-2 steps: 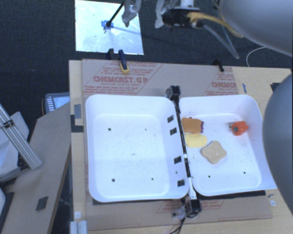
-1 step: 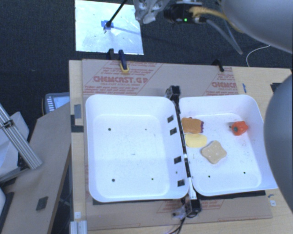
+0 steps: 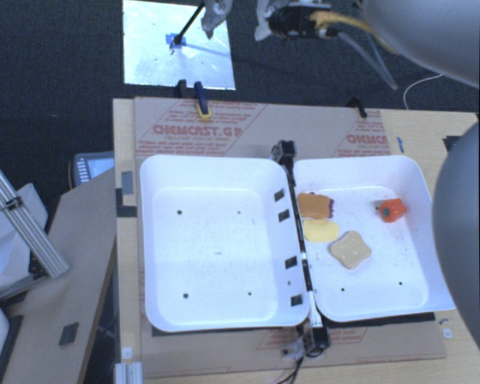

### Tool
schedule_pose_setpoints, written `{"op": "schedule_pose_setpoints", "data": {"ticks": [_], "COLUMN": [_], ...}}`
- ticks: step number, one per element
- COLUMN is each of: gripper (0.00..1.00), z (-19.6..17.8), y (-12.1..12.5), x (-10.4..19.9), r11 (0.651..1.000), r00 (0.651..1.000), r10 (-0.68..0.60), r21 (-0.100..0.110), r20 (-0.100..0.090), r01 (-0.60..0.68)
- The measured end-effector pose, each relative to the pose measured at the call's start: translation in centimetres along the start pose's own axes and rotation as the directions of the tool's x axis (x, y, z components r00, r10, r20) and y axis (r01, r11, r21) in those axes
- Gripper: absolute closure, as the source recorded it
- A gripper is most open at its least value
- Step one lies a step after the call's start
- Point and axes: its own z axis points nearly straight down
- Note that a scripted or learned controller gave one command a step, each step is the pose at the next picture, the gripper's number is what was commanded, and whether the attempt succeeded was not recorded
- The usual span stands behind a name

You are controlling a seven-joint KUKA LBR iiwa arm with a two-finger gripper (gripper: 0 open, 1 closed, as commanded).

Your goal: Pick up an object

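Nearest us, wires [image 3: 304, 351] hang at the front edge of the cardboard sheet [image 3: 225, 127] under both bins. Left bin [image 3: 150, 247] and right bin [image 3: 420, 292] sit side by side, touching along a clipped centre seam.

All loose items are in the right bin. Tan bread-like slice [image 3: 350, 249] is nearest, flat on the floor. Just behind it is a yellow flat piece [image 3: 321, 230], close to the seam. Behind that, an orange-brown piece with a purple edge [image 3: 315, 205] touches or overlaps the yellow one. A small orange-red object [image 3: 390, 210] lies apart from these, toward the bin's right wall.

The blurred grey arm [image 3: 461, 225] covers the right edge.

Further back, a blue-and-yellow clamp [image 3: 201, 101] grips the cardboard's far edge, then a shiny metal plate [image 3: 178, 45] lies on the dark floor. The gripper [image 3: 240, 22] hangs at the far top, well apart from both bins, with nothing visibly held. We cannot tell whether it is released or clenched.
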Motion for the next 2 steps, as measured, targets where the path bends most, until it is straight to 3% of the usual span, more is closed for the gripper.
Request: {"op": "schedule_pose_setpoints", "data": {"ticks": [1,2], "gripper": [1.0,0.0], "z": [-1.16,-1.12], "y": [-0.01,-0.01], "x": [0.04,0.04], "r11": [1.0,1.0], "r00": [1.0,1.0], "r10": [-0.003,-0.003], "r21": [-0.003,-0.002], "r20": [-0.001,0.0], "r01": [0.003,0.003]}}
